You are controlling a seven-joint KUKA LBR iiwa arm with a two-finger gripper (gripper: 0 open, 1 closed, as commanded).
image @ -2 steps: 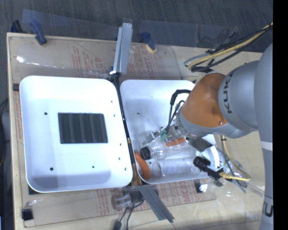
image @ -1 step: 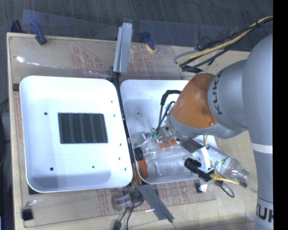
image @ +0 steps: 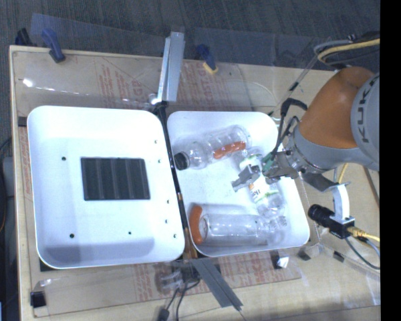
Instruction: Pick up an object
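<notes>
Bottles lie in the right bin, three clear plastic ones. One bottle rests aslant across the upper middle, black cap toward the left wall, an orange label on its body. A second bottle lies along the near wall with an orange cap at its left end. A third, small bottle with a white label sits near the right wall, just below the gripper.

The gripper hangs low over the right part of that bin, reached in from the right on the grey arm with its orange band. Whether its tips are spread or closed I cannot tell, nor whether anything sits between them; it looks to be close to or touching the small bottle's top end.

The left bin has a dark ribbed rectangular panel on its floor. Both bins sit side by side on a pale wooden bench printed with red lettering. A metal bar stands up between the bins at the far side. Blue clamps grip the far edge. Dark grey carpet lies beyond the bench, and cables trail at the right.
</notes>
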